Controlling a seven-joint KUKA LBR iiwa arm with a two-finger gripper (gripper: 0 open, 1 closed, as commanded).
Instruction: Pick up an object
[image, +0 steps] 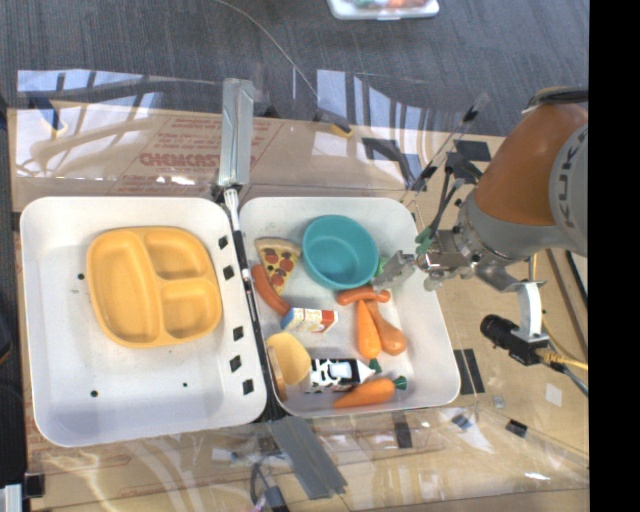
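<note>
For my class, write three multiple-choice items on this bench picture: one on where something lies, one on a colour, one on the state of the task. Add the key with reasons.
1. Where does the yellow divided plate lie?
A. In the left bin
B. In the right bin
C. On the bench outside both bins

2. What colour is the bowl in the right bin?
A. Red
B. Teal
C. Yellow

3. How does the gripper stand to the toys?
A. It holds the carrot high above the bench
B. It rests inside the left bin
C. It is at the right bin's right edge, beside the bowl, with nothing seen lifted

Key:
1 A, the plate sits alone in the left bin.
2 B, the round bowl is teal, next to the pizza slice.
3 C, the carrot lies on the bin floor near the front rim, and the gripper is by the bowl.
</note>
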